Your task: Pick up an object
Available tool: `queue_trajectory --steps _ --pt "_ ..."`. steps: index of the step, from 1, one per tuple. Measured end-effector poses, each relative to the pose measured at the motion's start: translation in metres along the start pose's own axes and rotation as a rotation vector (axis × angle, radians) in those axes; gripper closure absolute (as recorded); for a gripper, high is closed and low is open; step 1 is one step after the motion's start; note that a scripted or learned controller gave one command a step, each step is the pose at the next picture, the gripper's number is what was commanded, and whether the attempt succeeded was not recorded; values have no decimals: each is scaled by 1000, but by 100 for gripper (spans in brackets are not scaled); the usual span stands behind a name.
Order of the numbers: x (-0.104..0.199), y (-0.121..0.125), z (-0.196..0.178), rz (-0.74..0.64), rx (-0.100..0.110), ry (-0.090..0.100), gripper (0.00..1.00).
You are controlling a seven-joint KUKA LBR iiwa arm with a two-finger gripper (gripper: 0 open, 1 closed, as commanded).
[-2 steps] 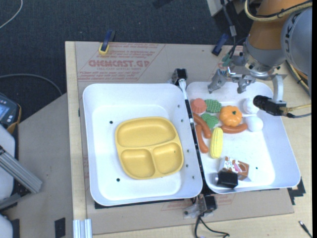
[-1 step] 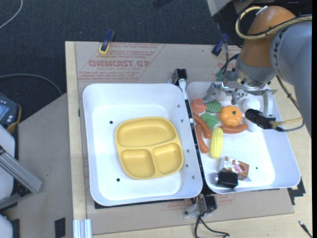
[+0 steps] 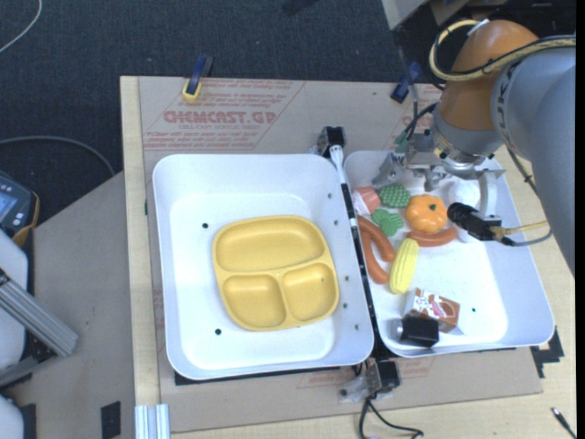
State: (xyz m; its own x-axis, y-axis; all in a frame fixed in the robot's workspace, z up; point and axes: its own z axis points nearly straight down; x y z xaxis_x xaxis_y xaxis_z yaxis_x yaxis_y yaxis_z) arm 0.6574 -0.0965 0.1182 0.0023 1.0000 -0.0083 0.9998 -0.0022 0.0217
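Two white bins sit side by side on the bench. Left bin [image 3: 183, 245] holds a yellow divided plate [image 3: 272, 271]. Right bin [image 3: 521, 291] holds the loose things, crowded toward its left wall: an orange fruit [image 3: 426, 214], a green toy [image 3: 395, 196] just behind it, a red sausage [image 3: 372, 247], a yellow corn cob [image 3: 403, 264], and a small dark packet [image 3: 428, 318] near the front edge.

Arm [image 3: 512, 71] reaches in from the right and hangs over the back of the right bin. Gripper [image 3: 437, 167] sits low, just above or at the green toy and the orange fruit. Nothing is seen between its parts, and whether it is parted or closed cannot be told from this angle.

Step in hand, as I judge it: the descent onto a target, no lift yet. Likely target is the orange fruit or the green toy; cannot say which.

Next move calls for closing on one item alone. Neighbours touch, so a clean grasp looks hard.
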Motion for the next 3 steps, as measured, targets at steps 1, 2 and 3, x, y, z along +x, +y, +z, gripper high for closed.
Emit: queue_trajectory --steps 1,2,3 --pt "2 -2 -4 0 8 3 100" --pt "-4 1 -68 -1 14 7 100" --pt "-5 3 -110 -3 14 7 100"
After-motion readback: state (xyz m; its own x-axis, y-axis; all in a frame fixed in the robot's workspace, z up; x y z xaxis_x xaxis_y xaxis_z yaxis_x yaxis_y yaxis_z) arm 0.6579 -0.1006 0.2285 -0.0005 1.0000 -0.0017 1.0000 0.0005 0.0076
